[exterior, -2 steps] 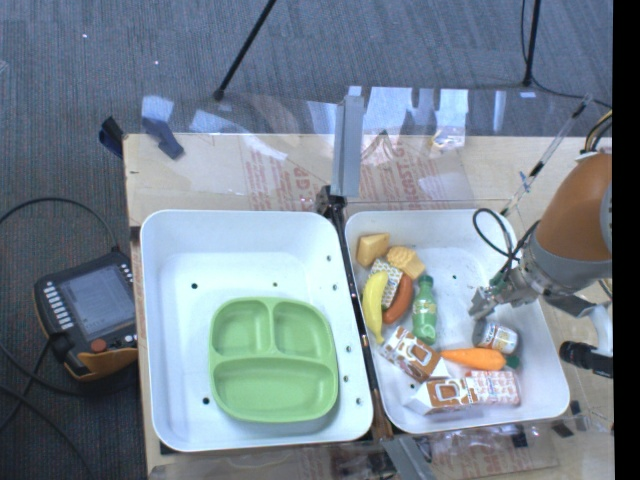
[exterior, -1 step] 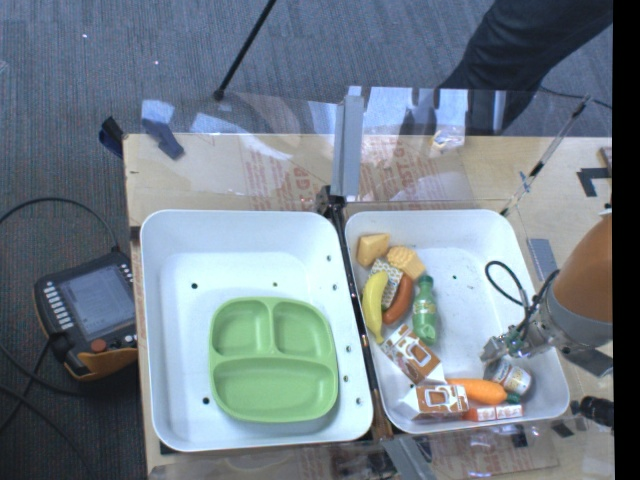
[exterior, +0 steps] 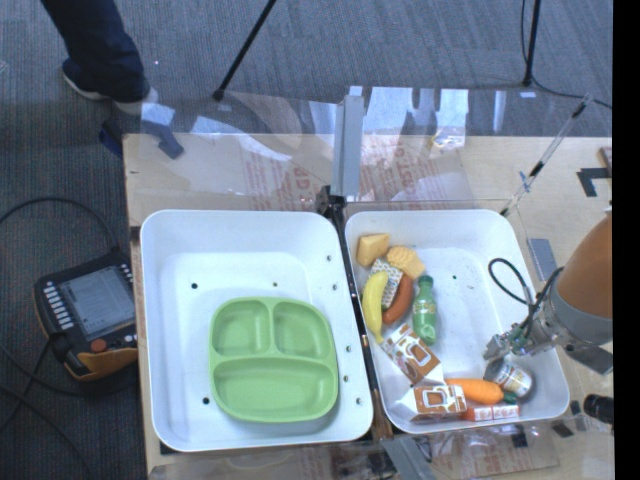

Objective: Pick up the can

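Note:
A small silver can (exterior: 513,379) lies on its side near the front right corner of the right bin (exterior: 470,230). My gripper (exterior: 508,345) hangs low inside that bin, just behind and above the can, very close to it or touching its top. The grey arm with its orange band (exterior: 592,286) comes in over the bin's right wall. An orange carrot (exterior: 474,390) lies directly left of the can.
In the right bin's left half lie a banana (exterior: 374,301), a green bottle (exterior: 425,310), a sausage (exterior: 398,299), a cheese wedge (exterior: 373,248) and snack packets (exterior: 418,358). A green divided plate (exterior: 272,360) sits in the left bin (exterior: 180,258).

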Available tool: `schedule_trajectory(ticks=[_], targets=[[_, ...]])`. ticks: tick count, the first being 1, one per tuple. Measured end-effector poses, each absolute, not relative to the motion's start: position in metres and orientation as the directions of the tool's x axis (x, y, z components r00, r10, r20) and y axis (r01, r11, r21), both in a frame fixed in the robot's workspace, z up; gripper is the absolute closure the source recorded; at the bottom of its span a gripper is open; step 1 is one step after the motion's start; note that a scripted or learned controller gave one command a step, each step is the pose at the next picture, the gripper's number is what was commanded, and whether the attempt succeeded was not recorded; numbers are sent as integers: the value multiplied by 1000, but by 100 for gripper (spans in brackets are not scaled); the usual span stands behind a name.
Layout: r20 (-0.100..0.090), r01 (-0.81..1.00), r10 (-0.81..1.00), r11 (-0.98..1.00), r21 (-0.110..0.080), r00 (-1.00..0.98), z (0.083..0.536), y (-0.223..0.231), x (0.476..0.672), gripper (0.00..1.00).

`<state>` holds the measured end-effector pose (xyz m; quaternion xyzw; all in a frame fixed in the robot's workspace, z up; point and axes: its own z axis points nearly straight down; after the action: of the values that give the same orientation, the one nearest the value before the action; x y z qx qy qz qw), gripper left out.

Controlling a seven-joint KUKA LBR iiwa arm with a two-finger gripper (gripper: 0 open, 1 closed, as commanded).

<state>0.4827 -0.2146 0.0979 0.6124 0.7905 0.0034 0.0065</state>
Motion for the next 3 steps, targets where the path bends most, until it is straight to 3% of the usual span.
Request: schedule_trajectory(ticks=[1, 2, 3], targets=[[-1, 986, 986, -166, -7, 166, 276, -134, 477, 100], [-1, 986, 986, -166, -7, 166, 276, -134, 477, 0], [-1, 918, 918, -396, -9, 396, 201, -198, 494, 0]])
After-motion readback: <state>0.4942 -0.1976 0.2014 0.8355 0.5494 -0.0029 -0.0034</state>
